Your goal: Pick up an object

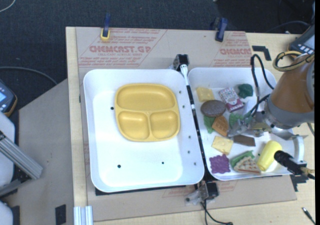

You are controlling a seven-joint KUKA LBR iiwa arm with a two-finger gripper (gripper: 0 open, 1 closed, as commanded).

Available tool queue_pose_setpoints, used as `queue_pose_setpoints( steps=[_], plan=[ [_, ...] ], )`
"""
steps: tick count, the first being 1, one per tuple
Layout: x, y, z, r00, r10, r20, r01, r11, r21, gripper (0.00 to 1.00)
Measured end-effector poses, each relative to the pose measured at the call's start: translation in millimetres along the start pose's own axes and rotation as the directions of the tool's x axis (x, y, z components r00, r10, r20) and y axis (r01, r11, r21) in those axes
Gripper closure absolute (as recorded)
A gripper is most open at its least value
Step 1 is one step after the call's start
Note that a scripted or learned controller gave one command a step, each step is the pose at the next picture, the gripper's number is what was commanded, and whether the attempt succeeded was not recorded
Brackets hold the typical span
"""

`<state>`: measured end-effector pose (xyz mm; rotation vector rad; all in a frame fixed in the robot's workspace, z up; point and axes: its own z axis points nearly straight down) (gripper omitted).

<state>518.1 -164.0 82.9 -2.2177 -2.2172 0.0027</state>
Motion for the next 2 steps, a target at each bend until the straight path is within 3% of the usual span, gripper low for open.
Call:
queue_pose_setpoints(
  steps=[1, 2],
  plan=[
    [-0.7, 0.8, -12.1, 1.0, 0.001, 0.002, -0.001, 1.0, -0.005, 1.0],
    [0.3, 10.4, -59.4, 1.0, -0.002, 0.006, 0.002, 1.0, -0.012, 1.0]
  ],
)
